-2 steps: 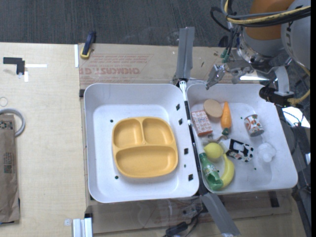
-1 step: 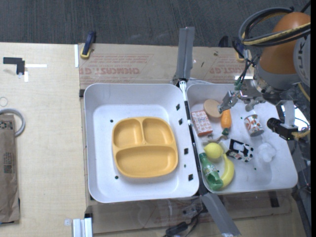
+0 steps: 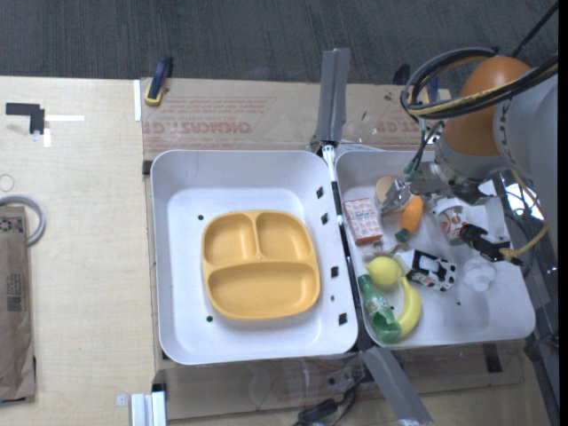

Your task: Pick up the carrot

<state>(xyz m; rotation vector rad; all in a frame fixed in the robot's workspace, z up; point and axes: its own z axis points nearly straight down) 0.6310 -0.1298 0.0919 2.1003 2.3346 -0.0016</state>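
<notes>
- Gripper sits at the upper left of the right bin; claw state: cannot tell.
- Carrot lies touching it, right of centre frame.

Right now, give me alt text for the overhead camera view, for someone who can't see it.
The grey robot arm reaches into the right bin, its gripper at the carrot, beside a small red carton, lemon, banana and green bottle. The left bin holds a yellow divided plate.
</notes>
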